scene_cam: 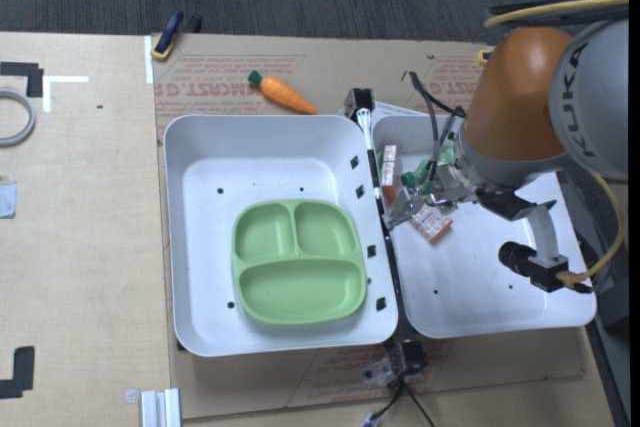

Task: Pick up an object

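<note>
**Reaching into the right bin**

The arm (pixel 530 100) is low over the right bin (pixel 500 300). Its gripper (pixel 425 190) is by a small red and white packet (pixel 432 225). The green plate (pixel 298 262) sits in the left bin (pixel 200 215). Next it must close on the packet and lift.

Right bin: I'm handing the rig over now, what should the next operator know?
Gripper: low over the right bin's left side, among small packets; finger state hidden, no grasp visible.
Green divided plate: flat in the left bin.
Toy carrot: on the cardboard behind the bins.
Done: arm is at the packets.
Left: confirm a grasp, lift an object.
</note>
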Controlling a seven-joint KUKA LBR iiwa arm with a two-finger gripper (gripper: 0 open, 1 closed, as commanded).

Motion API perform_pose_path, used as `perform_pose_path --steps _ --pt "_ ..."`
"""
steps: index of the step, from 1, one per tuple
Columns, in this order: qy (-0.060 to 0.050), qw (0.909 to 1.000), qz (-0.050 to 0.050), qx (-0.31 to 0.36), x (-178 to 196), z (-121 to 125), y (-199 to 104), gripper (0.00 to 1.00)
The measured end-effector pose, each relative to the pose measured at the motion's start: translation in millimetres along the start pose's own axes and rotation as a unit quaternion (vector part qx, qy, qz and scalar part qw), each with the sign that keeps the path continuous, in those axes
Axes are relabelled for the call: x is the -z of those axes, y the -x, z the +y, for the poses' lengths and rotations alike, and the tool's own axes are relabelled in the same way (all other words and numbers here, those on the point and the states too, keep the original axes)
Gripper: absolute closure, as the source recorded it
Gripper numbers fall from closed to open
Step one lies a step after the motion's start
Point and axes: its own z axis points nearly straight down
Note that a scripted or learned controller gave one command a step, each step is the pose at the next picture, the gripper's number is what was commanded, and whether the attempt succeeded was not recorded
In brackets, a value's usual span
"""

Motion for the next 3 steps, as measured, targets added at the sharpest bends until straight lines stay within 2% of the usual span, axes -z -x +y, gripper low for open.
perform_pose_path --steps 3 --pt "0.0 1.0 0.0 0.0 0.0 0.0 0.0 0.0"
